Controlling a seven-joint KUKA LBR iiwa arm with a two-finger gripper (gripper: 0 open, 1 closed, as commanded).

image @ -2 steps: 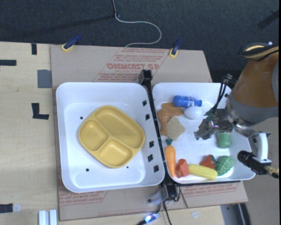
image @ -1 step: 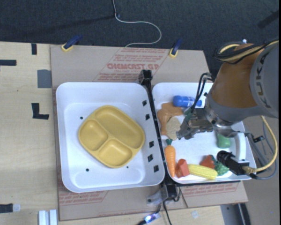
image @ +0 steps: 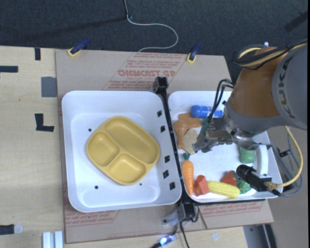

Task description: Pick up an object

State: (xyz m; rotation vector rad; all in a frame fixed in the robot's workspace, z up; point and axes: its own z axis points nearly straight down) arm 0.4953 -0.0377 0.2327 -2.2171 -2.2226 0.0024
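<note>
We see our end effector (image: 202,142) low in the right bin (image: 215,95), over the bin's left half, with the grey arm (image: 258,99) and its orange band reaching in from the right. Its dark fingers blur into the items under them, so we cannot tell how they stand, and we cannot see anything caught between them.

The thing nearest to us is the tan, bread-like piece (image: 187,129), lying against the bin's left wall just beside the end effector, on its left and a little toward the far side. It looks partly covered by the tooling, so its outline is unsure. We judge it the likeliest target, since it is almost beneath us.

The other candidates lie farther off. The blue piece (image: 199,110) sits beyond the tan one, toward the far rim. The orange carrot (image: 188,173) lies nearer the front rim, its long axis running roughly front to back along the left wall. Beside it are a red piece (image: 201,185) and the yellow corn cob (image: 223,189), whose long axis runs left to right along the front rim. A green piece (image: 246,154) shows under the wrist on the right.

The left bin (image: 72,105) carries a yellow divided tray (image: 123,150), well apart from us across the divider, so we judge the coming move a short drop leftward, not a reach across.
</note>
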